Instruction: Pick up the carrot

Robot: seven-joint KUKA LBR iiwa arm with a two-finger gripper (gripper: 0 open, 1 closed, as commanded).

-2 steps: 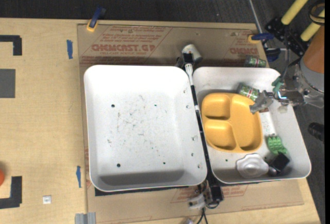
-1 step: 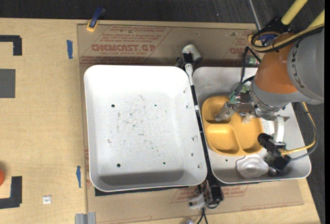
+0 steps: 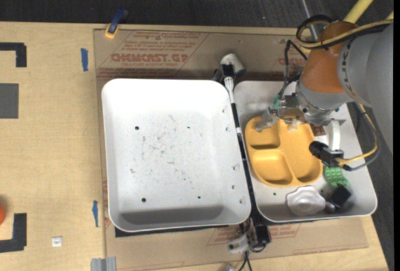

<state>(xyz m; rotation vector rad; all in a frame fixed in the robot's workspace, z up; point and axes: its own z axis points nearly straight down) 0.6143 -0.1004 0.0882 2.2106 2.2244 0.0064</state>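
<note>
Several things crowd the right bin (image 3: 369, 201), so your hand (image 3: 279, 115) (how wide it stands I cannot tell), low over the yellow plate (image 3: 284, 163), could snag that instead of the carrot, perhaps hidden beneath the arm (image 3: 350, 70).

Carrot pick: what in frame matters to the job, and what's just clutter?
Job:
- gripper, low over the yellow tray's edge
- bin under the arm

Lying about:
- yellow tray
- green block
- white cap
- black piece
- other bin
- blue clamp on the bench
</note>
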